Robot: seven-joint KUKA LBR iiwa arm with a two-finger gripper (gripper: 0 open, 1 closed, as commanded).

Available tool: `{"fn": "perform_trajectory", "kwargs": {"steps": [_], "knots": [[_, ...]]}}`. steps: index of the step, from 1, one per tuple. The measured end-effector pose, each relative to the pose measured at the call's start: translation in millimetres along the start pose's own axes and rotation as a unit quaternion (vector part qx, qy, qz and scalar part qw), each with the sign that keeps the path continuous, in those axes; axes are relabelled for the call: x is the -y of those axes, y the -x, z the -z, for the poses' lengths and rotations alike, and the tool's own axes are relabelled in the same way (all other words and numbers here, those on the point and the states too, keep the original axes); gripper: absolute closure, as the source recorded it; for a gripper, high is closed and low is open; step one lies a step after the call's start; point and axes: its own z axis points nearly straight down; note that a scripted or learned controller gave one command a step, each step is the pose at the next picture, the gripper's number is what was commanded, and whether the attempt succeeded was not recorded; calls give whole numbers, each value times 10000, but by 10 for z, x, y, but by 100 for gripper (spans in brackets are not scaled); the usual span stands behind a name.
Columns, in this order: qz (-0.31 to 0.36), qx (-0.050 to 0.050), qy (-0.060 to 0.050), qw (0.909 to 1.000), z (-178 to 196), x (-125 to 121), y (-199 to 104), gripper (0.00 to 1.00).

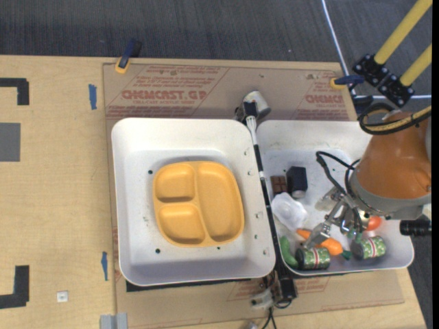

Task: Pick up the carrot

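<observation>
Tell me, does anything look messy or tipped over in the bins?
Yes. In the right bin, two green cans lie on their sides, jumbled with the carrot and a crumpled clear bag. The yellow tray in the left bin sits neatly.

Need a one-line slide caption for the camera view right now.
Pincer lowered into the right bin over the carrot, beside two green cans; the yellow divided plate sits in the left bin.
</observation>
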Motion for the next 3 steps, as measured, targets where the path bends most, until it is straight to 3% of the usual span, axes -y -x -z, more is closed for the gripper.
{"fn": "perform_trajectory", "kwargs": {"steps": [1,2,3], "knots": [[-511,83,38,9986,-311,-106,-6,0],[1583,-20,4,9874,649,-503,-308,0],[2590,-32,6,9659,649,-979,-599,0]]}}
